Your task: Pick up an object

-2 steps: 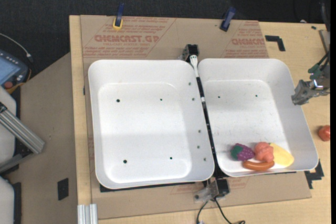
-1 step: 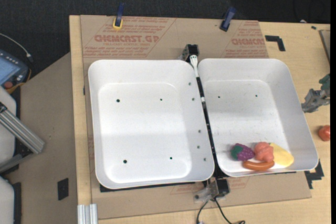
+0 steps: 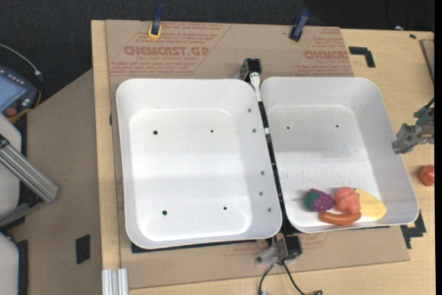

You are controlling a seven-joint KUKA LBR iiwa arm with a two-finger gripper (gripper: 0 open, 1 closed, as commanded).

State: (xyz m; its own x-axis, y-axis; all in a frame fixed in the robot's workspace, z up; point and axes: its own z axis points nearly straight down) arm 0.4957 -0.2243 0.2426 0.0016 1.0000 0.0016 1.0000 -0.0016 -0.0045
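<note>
Camera view looks down at a slant on a brown cardboard-covered bench (image 3: 207, 45) printed with red lettering, bearing two shallow white bins side by side. The left bin (image 3: 138, 148) shows four small dark dots on its floor. The right bin (image 3: 373, 114) holds a small cluster of toy food in its near right corner: a purple bunch of grapes (image 3: 318, 200) on the left, a pinkish-red lumpy piece (image 3: 347, 199) beside it, a yellow piece (image 3: 373, 207) on the right touching the bin's wall, and an orange-red sausage-like piece (image 3: 340, 217) lying along the near side of the group. These pieces sit close together, touching or nearly so. At the right edge of the view, just beyond the right bin's rim, the grey gripper (image 3: 412, 137) shows partly, well apart from the toy cluster; whether it is open or closed cannot be told. A small orange object (image 3: 427, 175) lies on the bench near the gripper. Two blue clamps (image 3: 157, 21) grip the far edge of the bench.
</note>
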